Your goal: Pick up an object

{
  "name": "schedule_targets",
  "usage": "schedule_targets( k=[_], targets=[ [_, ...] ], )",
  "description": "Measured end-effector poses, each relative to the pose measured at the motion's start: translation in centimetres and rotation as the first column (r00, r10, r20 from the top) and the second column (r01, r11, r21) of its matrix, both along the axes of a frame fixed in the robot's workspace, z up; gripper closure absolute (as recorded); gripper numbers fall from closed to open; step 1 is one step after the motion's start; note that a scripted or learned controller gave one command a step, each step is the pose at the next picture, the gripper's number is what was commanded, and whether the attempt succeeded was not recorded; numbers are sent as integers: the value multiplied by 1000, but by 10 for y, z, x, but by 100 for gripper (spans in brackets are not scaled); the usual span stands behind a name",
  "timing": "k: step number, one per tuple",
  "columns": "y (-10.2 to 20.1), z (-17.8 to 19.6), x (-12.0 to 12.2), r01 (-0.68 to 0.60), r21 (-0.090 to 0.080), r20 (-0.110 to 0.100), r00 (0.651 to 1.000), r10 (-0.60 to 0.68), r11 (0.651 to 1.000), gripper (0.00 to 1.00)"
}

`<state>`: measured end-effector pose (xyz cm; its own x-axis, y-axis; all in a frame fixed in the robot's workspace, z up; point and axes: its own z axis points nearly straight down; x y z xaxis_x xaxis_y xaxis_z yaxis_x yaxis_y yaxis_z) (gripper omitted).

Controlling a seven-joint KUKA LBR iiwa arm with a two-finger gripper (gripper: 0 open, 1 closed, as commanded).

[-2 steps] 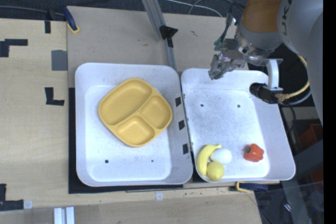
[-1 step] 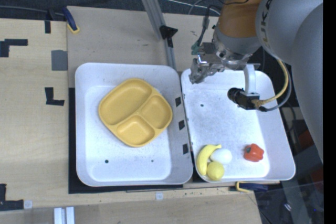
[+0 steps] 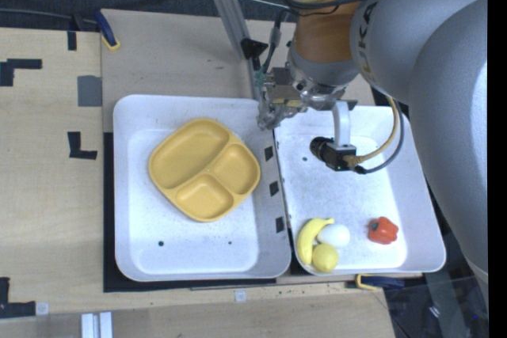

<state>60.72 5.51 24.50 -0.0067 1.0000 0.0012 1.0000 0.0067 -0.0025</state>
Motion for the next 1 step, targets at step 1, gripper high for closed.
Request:
schedule_targets(
  k=[1],
  targets=[
    [43, -11, -27, 1, -1, -2, 1000, -1, 1000, 100]
  ],
)
